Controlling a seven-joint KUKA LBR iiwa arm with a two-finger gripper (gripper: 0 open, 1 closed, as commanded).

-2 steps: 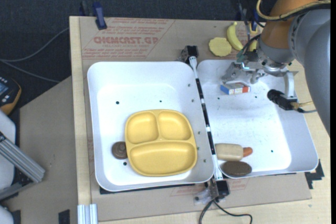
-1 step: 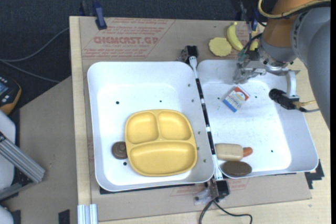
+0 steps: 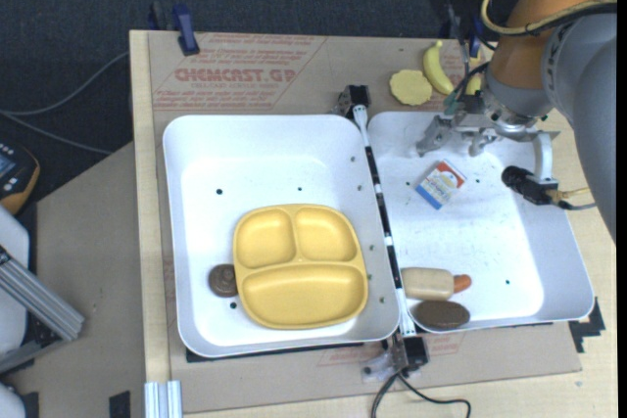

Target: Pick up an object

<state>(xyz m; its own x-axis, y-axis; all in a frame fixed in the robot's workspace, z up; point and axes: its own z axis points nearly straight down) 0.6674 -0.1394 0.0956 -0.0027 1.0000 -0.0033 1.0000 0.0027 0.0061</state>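
My gripper [image 3: 453, 144] hangs over the far end of the right bin [image 3: 529, 259], below the orange band [image 3: 534, 24] of the arm. Its two grey fingers [image 3: 427, 141] stand spread apart with nothing between them. A small white, blue and red carton [image 3: 440, 184] lies on the bin floor just in front of the gripper, apart from it. At the near edge of the same bin lie a tan bun with a red tip [image 3: 433, 283] and a brown disc [image 3: 441, 313].
The left bin [image 3: 196, 162] holds a yellow divided plate [image 3: 298, 264] and a small brown round piece [image 3: 223, 280] beside it. A banana [image 3: 438, 69] and a yellow slice [image 3: 410, 87] lie on the bench behind the right bin. A black fitting [image 3: 527, 183] with a cable sits right of the carton.
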